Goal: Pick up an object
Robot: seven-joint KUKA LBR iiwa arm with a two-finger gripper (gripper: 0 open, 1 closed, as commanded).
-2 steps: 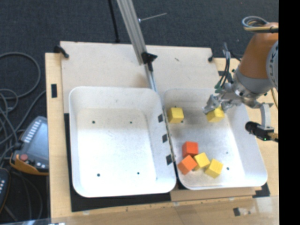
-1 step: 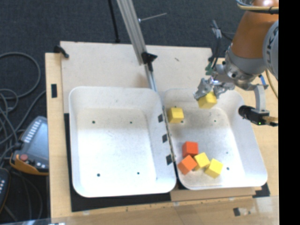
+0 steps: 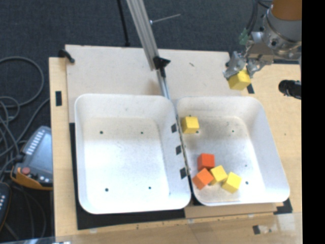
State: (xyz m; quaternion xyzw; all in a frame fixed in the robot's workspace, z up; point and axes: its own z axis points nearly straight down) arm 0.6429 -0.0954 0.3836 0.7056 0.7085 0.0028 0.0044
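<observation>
Fingers of the gripper (image 3: 239, 74) are closed on a yellow cube (image 3: 239, 80) at the upper right of the frame, the block showing between and just below the tips; it hangs above the bench (image 3: 127, 70), beyond the far rim of the right bin (image 3: 264, 117); the grey arm (image 3: 282, 19) with its orange band enters from the upper right corner. Within the right bin another yellow cube (image 3: 190, 124) sits alone near the divider at the upper left of that bin; lower down a red cube (image 3: 205, 160), an orange cube (image 3: 203, 178) and two more yellow cubes (image 3: 219, 173) (image 3: 231, 182) lie clustered, touching or nearly so; the left bin (image 3: 86, 136) lies at centre left. With the object lifted, the pick looks essentially made; doing the remaining carry well likely means keeping the squeeze steady and moving smoothly, since the cube appears held low on the tips and could slip; any set-down is best aimed at open bin floor, away from the cluster.
</observation>
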